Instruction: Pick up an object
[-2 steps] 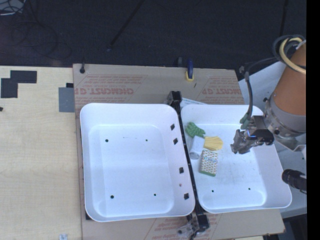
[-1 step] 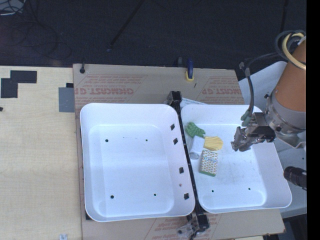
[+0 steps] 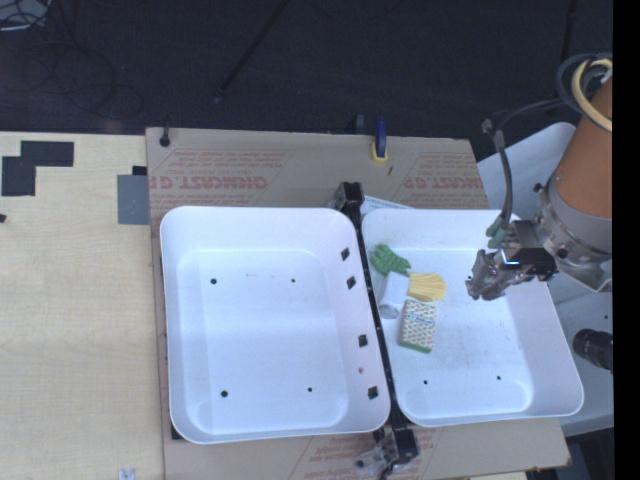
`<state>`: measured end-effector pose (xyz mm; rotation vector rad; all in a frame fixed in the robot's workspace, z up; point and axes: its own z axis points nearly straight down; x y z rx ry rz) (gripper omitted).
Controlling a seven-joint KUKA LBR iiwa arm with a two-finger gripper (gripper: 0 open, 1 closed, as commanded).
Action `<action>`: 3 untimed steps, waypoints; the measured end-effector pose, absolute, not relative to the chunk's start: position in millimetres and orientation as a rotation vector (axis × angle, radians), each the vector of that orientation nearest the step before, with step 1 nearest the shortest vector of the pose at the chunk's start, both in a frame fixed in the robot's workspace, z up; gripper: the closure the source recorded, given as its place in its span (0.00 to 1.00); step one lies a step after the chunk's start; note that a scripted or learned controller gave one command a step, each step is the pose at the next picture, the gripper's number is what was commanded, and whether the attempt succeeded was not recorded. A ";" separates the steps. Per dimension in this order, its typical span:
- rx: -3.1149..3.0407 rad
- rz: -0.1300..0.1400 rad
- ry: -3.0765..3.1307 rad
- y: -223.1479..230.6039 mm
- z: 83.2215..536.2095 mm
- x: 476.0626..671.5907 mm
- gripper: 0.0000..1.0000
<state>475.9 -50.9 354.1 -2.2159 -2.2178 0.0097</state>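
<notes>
A pale wooden bench [image 3: 70,298] carries a cardboard sheet [image 3: 300,173] — two white bins [image 3: 180,268] side by side on it.

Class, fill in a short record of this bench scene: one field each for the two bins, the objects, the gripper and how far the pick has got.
left bin: white, shallow
right bin: white, holds a cluster near its left wall
objects: green item, yellow item, patterned box, pale item among them
gripper: above the right bin, right of the cluster, apart from it
pick progress: not yet grasped; objects lie in the bin
</notes>
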 end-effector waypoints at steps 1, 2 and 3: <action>-2.211 0.013 -2.220 -51.3 363.2 476.1 1.00; -2.214 0.004 -2.224 1.1 349.3 475.8 1.00; -2.216 0.007 -2.221 -1.4 359.3 476.1 1.00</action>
